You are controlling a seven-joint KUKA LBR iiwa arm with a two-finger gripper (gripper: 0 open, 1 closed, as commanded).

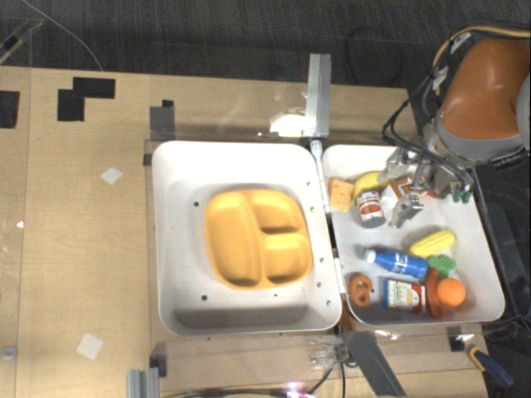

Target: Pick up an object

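From above, the gripper point(406, 199) hung low in the right bin point(489, 259), beside the can point(371, 209) and banana point(367, 181); whether it was open or closed I could not tell; corn point(433, 242), bottle point(398, 263) and carrot point(448, 293) lay nearer; the yellow tray point(255, 237) sat in the left bin point(178, 222); crowding might make a grasp nudge the can aside or catch two things.

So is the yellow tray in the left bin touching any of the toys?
Apart. The camera view shows the yellow tray lying alone in the left bin; the toys, such as the corn, sit in the right bin past the rims.
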